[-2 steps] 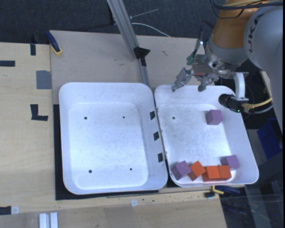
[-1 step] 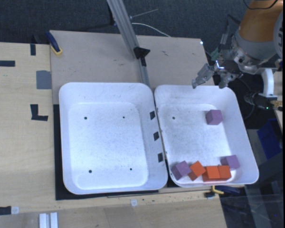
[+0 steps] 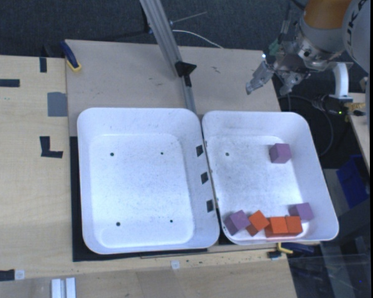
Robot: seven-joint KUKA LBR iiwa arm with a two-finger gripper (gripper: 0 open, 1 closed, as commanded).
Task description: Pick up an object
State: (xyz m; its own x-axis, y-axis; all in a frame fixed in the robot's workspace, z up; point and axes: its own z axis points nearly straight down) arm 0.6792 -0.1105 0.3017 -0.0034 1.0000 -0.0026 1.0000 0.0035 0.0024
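Bench carries two shallow white bins side by side. Left bin is bare white w/ dark specks. Right bin holds the blocks. Arm, grey w/ orange band, sits at upper right, above and beyond the right bin's far edge. Gripper hangs over the bench, fingers apart, nothing btwn them. One purple block lies alone nr the bin's right wall. Along the near wall: purple block, small orange block touching it, bigger orange block, another purple block just beside that.
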